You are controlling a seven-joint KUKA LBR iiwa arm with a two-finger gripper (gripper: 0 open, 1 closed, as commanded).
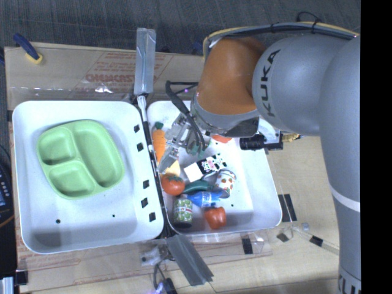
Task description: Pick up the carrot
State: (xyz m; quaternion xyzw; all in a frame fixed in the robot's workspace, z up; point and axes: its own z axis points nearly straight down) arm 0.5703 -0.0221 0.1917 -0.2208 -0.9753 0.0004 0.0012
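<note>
Orange carrot [159, 144] against right bin's [269, 195] left wall mid-frame, end effector [179, 141] just beside it, grip state unclear, green tray [79, 157] in left bin [24, 182], cardboard-covered desk [110, 66], dark floor [73, 8] above.

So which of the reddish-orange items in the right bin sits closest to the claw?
The carrot, long and orange, lying along the bin's left wall right beside the claw. The tomato and the red pepper lie farther toward the bin's near end.
</note>
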